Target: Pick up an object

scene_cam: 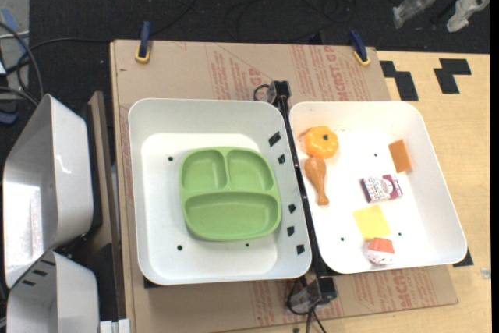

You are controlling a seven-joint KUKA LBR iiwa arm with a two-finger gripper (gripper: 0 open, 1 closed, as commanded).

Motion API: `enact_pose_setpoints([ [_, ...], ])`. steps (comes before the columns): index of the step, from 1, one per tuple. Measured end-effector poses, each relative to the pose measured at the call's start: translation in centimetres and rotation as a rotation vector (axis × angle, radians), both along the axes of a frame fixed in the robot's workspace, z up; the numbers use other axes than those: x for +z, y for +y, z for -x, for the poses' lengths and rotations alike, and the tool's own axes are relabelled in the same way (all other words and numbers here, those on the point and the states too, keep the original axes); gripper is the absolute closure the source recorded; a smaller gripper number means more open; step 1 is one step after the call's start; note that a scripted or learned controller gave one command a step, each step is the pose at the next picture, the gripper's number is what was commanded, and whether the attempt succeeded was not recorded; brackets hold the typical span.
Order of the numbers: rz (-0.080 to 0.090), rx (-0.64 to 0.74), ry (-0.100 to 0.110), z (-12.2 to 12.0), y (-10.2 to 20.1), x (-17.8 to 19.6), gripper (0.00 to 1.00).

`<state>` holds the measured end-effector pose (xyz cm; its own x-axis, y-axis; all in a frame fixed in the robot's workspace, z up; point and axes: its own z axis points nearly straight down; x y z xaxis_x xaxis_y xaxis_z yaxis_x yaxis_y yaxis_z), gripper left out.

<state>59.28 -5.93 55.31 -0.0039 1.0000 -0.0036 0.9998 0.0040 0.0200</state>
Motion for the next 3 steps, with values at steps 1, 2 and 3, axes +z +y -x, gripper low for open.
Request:
enact_pose_setpoints([
  [1, -0.004, -0.005, 0.034, 0.5, 2.4, -21.9, 0.00],
  [2, 0.001, -0.012, 0.015, 3.0, -5.4, -17.0, 0.00],
  [3, 0.001, -0.006, 0.009, -2.0, -8.8, -7.3, 0.00],
])
